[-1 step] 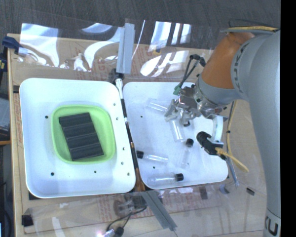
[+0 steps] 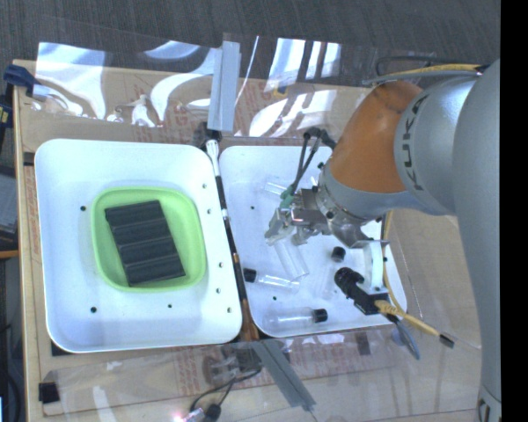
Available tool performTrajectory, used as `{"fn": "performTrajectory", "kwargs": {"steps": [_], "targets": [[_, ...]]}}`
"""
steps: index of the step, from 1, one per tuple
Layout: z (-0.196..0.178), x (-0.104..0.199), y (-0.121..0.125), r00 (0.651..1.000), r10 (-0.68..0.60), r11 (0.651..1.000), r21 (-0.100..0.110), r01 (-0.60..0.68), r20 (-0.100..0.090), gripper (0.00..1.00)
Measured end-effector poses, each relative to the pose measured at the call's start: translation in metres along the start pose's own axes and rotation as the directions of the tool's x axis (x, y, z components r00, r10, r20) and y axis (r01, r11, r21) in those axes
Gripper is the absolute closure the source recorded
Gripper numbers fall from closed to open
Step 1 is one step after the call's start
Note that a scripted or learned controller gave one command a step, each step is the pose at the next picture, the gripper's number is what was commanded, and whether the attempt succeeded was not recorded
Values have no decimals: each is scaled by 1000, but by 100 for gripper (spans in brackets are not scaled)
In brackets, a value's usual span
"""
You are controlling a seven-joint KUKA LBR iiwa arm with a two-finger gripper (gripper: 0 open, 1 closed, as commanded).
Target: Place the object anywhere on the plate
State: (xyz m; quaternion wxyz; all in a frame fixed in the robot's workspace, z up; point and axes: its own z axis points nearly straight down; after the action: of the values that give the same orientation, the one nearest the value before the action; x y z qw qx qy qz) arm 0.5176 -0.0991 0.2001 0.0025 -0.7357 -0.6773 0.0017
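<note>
The end effector (image 2: 283,222) sits low in the right bin (image 2: 246,172), among clear vials (image 2: 282,280) lying loose on its floor. It is probably there to pick one, since they look like the things to be moved. Whether it is spread or pinching anything cannot be told. The green plate (image 2: 102,227) lies in the left bin (image 2: 55,236), well apart, and already carries a dark ridged block (image 2: 145,243).
</note>
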Motion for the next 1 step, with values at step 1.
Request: {"fn": "performTrajectory", "kwargs": {"steps": [1], "targets": [[10, 60, -47, 997, -78, 997, 1, 78, 1, 100]]}}
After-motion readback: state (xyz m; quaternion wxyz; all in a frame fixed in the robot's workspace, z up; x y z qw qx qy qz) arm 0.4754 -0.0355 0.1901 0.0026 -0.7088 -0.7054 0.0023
